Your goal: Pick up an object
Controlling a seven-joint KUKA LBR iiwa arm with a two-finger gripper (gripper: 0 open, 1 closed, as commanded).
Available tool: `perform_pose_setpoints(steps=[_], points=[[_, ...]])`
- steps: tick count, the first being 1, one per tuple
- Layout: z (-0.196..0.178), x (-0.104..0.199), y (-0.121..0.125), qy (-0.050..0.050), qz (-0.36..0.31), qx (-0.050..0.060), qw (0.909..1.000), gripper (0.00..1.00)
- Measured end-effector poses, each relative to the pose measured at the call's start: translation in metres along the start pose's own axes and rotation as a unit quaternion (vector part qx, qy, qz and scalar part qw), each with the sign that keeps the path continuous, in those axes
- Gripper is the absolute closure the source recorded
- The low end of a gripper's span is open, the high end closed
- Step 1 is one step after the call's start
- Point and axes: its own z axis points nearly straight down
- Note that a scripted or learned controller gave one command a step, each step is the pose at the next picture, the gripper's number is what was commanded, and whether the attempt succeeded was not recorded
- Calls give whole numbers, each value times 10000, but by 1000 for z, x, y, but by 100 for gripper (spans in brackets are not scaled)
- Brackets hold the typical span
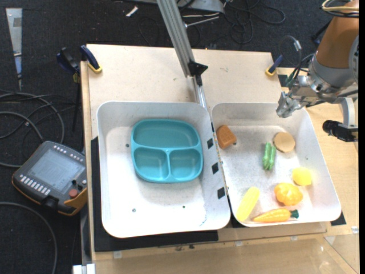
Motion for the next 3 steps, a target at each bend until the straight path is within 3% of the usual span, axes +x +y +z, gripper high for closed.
perform_pose_setpoints(steps=[1, 3], points=[[-54, 0, 2, -3, 2, -6, 10000, 100], [-51, 128, 4, 20, -27, 42, 10000, 100]])
